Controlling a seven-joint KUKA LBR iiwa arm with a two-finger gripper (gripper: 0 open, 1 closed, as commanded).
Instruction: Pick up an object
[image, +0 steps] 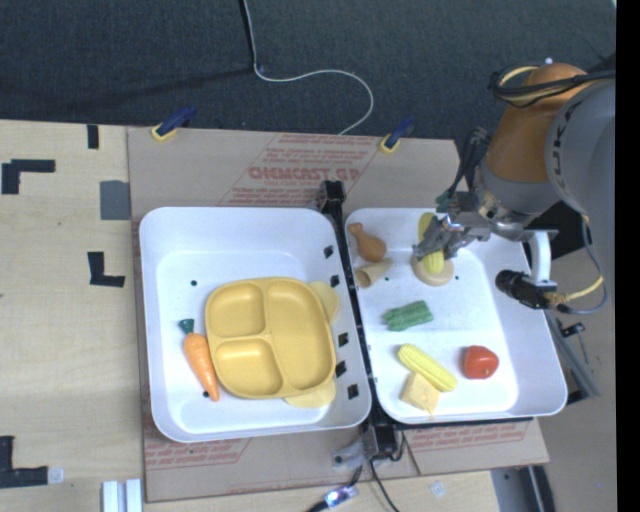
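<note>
nearest the camera, along the front edge of the right bin (520, 405), lie a yellow wedge (421, 393) and, touching it, a corn cob (427, 365), with a red tomato (480, 362) just beside them toward the bin's right wall. a little farther in, near the bin's middle, a green pod (408, 316) lies alone. in the left bin (165, 240) a yellow divided tray (270, 336) fills the centre, with an orange carrot (201, 364) along its left side, near that bin's left wall. farther back in the right bin, by the divider, a brown drumstick (367, 241) sits in the far left corner with a small tan piece (370, 274) just in front of it. the gripper (441, 243) is down over the far middle of the right bin, right above a yellow-green fruit (434, 266), which seems the thing aimed at. whether the claw is parted or closed cannot be told, as the wrist hides it, and nothing can be seen to be gripped. to do this step well, the claw should be centred over the fruit's widest part, come down until it straddles it, close squarely, and lift straight up; the round shape looks likely to squirt sideways if pinched off-centre.
</note>
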